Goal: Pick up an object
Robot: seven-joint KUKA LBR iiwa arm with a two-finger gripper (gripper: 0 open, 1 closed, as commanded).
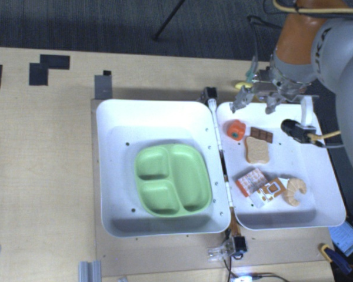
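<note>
In the right shallow white bin (329,210), a round orange object (236,129), a dark brown bar (261,135), a tan toast slice (257,151), a red-and-white packet (256,182) and a pale croissant-shaped piece (295,191) crowd the middle, while bare floor lies open along its right side and near edge. A green divided plastic tray (172,178) fills the centre of the left white bin (112,157), with a bare margin around it.
</note>
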